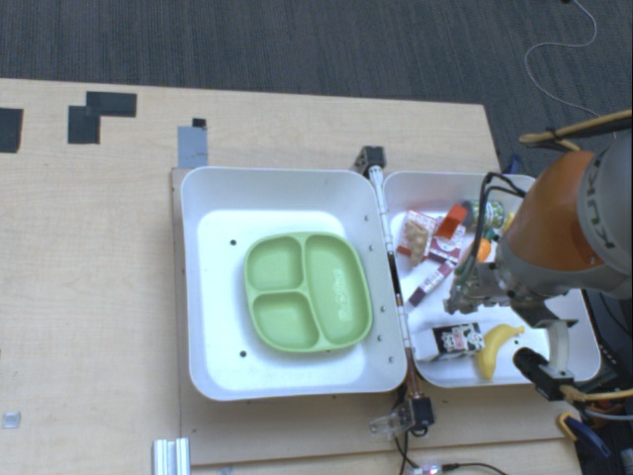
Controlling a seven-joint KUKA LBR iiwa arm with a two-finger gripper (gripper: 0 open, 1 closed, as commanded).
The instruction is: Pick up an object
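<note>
Bins sit side by side on the wooden bench. The left bin holds a light green divided plate with 3 compartments, lying flat near its middle. The right bin carries the clutter: a snack packet near its far left corner, a red and orange item just beside that, a dark red tube along the left wall, a small black and white box and a banana near the front edge. The arm reaches over the right bin from the right, and its gripper hangs just above the box; I cannot tell how its tips stand, since the wrist blocks them.
</note>
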